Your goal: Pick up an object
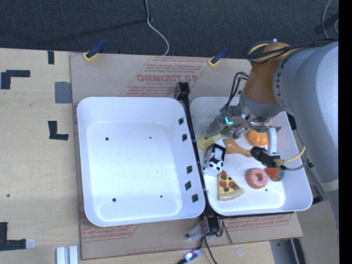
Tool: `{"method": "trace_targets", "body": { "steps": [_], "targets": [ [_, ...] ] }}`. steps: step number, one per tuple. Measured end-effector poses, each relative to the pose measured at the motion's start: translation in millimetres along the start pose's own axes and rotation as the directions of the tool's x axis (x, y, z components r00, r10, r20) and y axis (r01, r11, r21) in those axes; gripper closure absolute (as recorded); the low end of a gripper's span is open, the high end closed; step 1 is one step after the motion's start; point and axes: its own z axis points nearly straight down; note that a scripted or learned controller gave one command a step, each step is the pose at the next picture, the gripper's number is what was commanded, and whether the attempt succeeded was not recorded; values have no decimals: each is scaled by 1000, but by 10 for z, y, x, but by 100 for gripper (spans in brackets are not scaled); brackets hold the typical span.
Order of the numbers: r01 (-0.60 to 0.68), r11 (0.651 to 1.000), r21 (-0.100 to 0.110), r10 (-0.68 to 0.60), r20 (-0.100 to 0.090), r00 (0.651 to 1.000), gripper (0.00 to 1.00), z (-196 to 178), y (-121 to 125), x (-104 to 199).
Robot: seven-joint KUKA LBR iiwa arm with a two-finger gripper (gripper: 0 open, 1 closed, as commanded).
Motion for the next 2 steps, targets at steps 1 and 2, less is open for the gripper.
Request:
{"method": "trace_targets", "body": {
  "steps": [1,2],
  "targets": [
    [0,1000,6,0,1,1000,0,107,403,171],
    [-1,1000,3,1,1,1000,100,0,399,169]
  ]
}}
